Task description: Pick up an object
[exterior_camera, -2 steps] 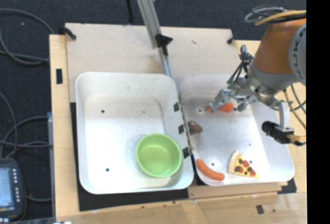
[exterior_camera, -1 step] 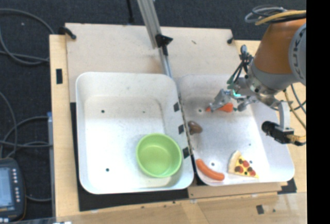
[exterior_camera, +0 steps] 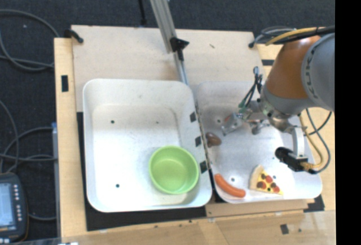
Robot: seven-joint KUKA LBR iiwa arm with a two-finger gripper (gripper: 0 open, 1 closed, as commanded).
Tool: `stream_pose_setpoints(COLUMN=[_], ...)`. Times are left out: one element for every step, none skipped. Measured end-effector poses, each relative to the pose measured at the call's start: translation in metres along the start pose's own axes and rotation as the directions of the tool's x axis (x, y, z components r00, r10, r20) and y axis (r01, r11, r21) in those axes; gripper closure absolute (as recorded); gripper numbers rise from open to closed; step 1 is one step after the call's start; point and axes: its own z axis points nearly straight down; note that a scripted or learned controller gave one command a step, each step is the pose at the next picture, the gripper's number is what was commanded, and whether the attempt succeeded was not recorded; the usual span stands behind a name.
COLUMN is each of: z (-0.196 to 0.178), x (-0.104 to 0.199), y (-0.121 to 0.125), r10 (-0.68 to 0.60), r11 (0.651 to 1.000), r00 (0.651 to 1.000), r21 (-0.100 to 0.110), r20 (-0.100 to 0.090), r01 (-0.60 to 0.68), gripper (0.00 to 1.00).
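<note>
My gripper (exterior_camera: 241, 121) hangs over the upper middle of the right bin (exterior_camera: 242, 151), below the arm's orange band. A small brown lump (exterior_camera: 212, 138) lies at the bin's left wall, just left of and below the gripper, apart from it. Along the front edge of the same bin lie a red-orange sausage (exterior_camera: 229, 186) and a pizza slice (exterior_camera: 265, 182) with red toppings. A green bowl (exterior_camera: 174, 169) stands upright in the front right corner of the left bin (exterior_camera: 113, 103).
A grey metal post (exterior_camera: 163, 12) slants in from the top to the seam between the bins. The wooden bench (exterior_camera: 124, 52) shows behind both bins. Cables run along the arm at the right.
</note>
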Motion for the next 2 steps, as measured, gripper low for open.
stream_pose_setpoints(z=[0.053, 0.039], x=[-0.002, -0.002], y=[0.0, 0.001], r10=[0.001, 0.005], r11=[1.0, 1.0], r00=[1.0, 1.0], r21=[-0.003, -0.009], r20=[0.001, -0.001], r01=[-0.001, -0.005], gripper=[0.0, 1.0])
